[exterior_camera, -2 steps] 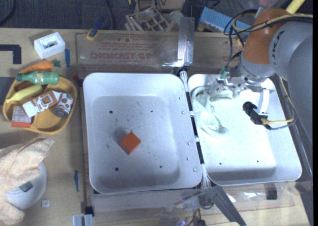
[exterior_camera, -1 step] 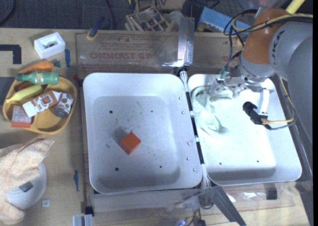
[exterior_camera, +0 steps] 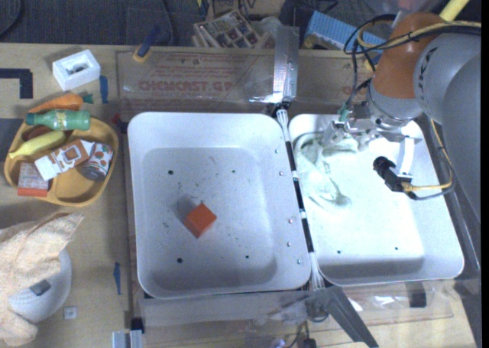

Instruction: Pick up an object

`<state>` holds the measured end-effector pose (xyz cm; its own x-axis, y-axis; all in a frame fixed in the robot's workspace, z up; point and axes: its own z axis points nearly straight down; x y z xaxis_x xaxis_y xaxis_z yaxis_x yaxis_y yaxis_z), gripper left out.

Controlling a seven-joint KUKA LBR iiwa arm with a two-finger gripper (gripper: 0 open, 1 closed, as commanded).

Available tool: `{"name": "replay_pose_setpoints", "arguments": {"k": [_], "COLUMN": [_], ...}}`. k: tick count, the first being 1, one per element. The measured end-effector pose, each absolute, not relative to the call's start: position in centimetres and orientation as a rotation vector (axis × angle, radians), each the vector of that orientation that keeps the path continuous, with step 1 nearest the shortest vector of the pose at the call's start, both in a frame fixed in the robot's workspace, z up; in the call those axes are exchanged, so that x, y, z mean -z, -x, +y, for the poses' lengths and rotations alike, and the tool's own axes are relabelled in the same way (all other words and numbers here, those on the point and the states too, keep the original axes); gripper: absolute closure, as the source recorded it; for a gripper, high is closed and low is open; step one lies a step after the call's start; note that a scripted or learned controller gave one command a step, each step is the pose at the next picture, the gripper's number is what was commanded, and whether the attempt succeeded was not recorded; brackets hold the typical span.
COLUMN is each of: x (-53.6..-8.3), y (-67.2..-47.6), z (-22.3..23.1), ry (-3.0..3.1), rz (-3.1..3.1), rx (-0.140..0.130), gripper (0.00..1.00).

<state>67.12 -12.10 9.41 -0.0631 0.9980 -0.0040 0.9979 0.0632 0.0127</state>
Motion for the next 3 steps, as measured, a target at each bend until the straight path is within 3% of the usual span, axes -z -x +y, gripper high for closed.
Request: {"name": "replay_pose_setpoints", "arguments": {"k": [3], "x": [-9.4], "y": [-67.12], "z": [-12.1], "ry": [-2.142], "rz": [2.282], "rx": [-0.01], "gripper": [0.0]}}
